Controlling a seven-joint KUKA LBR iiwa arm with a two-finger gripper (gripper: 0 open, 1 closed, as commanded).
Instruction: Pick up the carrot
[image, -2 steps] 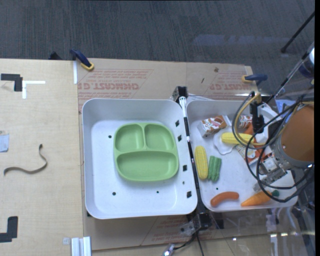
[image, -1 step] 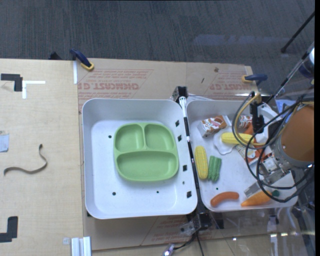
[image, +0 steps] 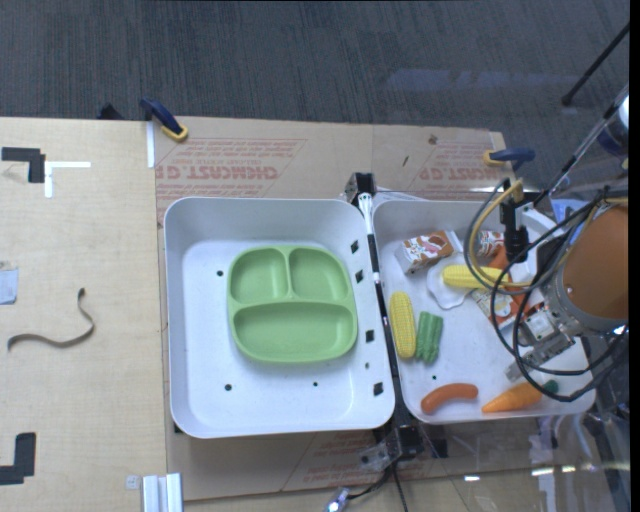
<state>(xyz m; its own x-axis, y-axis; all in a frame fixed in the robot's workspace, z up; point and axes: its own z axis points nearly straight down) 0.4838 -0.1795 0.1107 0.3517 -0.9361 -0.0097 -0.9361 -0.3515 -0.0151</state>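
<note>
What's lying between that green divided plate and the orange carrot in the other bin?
In the camera view, between the green plate and the carrot lie the bins' walls, a corn cob, a green vegetable and a sausage.

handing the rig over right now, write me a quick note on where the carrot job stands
Gripper: the arm hangs over the right bin's right side; cables hide its fingers, so open or shut cannot be told.
Carrot: lying flat near the front right corner of the right bin, nothing gripping it.
Close by: a red sausage just to its left, apart from it; a corn cob and a green vegetable further left.
Left bin holds a green divided plate.
Done: nothing visible yet.
Left: reach the carrot, grip it, lift it.
</note>
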